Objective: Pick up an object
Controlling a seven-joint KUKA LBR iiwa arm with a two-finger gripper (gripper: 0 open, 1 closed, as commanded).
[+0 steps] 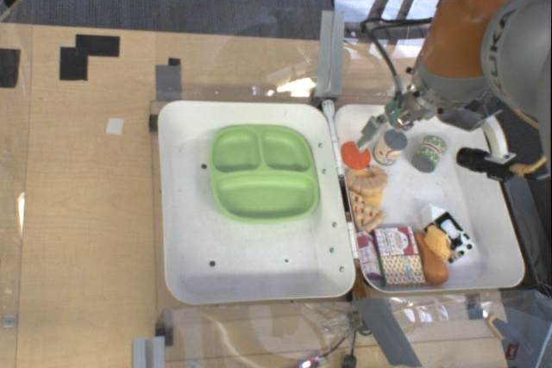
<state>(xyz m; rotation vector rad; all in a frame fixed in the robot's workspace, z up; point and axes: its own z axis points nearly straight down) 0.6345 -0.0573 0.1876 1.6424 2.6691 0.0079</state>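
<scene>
Fingers: the gripper hangs over the far left part of the right bin, with its fingers pointing down and toward the divider. Whether they stand wide or narrow cannot be told from this view; nothing is visibly held between them.

Candidate objects, all in the right bin:
- a small can with a light lid, just beside the gripper tip;
- a red round piece, next to that can and closest to the bin's left wall;
- a green-labelled can, a little to the right;
- a waffle-like toy, a pink carton, an orange toy and a black-and-white item, nearer the front.

The left bin carries a green divided tray.

Step in hand, as judged: approach, with no grasp made. The next move calls for choosing one target, most likely the small can or the red piece, centring over it, descending with clearance from the neighbours, then closing and lifting.
</scene>
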